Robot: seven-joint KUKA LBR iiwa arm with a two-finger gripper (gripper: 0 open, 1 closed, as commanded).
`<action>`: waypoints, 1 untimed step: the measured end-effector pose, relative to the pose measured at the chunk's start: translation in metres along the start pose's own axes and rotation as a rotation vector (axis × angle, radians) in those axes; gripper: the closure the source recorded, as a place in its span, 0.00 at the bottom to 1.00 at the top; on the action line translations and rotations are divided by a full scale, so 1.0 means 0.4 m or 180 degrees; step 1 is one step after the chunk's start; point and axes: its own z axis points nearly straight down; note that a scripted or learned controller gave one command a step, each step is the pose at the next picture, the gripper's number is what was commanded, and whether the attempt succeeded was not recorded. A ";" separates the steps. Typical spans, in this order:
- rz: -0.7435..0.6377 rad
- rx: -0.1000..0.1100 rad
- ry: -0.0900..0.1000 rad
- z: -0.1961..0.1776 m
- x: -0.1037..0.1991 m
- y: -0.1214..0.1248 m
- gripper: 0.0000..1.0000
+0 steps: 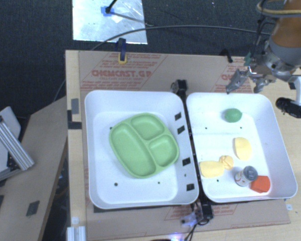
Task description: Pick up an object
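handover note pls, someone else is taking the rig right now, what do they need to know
Gripper: hangs above the far rim of the right bin, fingers spread, nothing between them.
Right bin holds the objects: green ball near the far end, closest to the gripper; yellow block mid-bin; yellow duck, a small grey and white piece and an orange-red piece along the near side.
Left bin: a green divided tray.
Done: nothing picked yet.
Left: descend on one object, close, lift. The green ball looks the easiest reach.
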 end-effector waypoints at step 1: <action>-0.0005 0.0013 0.0002 0.153 0.014 0.006 0.00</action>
